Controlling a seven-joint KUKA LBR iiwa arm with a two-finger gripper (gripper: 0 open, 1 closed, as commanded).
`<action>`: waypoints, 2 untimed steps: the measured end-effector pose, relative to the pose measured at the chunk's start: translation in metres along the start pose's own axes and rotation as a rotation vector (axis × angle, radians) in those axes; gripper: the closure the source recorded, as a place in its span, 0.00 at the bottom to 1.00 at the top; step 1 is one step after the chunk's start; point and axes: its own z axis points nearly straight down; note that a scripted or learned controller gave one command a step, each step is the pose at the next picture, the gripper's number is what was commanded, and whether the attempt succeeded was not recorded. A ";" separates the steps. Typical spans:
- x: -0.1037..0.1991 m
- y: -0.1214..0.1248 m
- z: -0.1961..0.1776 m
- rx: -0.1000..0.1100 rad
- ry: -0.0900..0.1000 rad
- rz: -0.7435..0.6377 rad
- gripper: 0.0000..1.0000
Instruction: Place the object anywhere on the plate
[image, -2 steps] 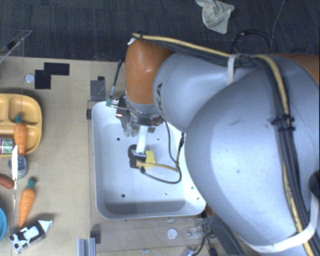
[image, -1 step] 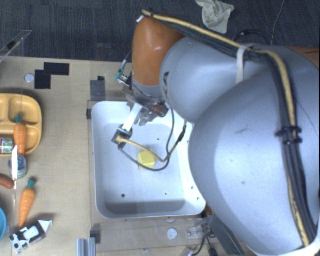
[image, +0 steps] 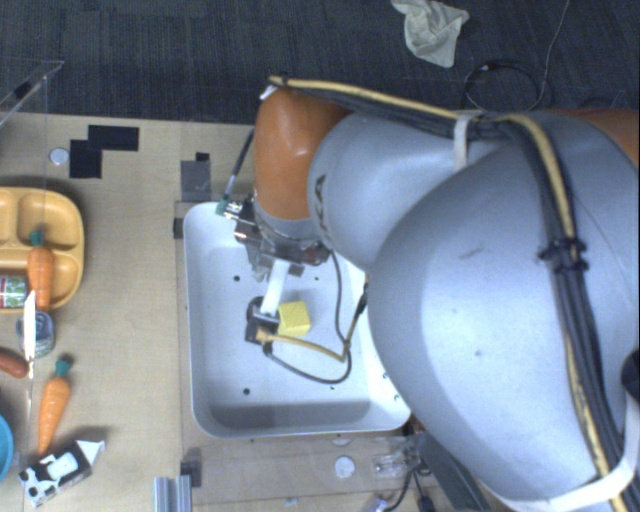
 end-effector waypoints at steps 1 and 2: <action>0.014 0.031 -0.022 -0.003 0.003 0.292 1.00; 0.017 0.043 0.051 0.000 -0.001 0.072 1.00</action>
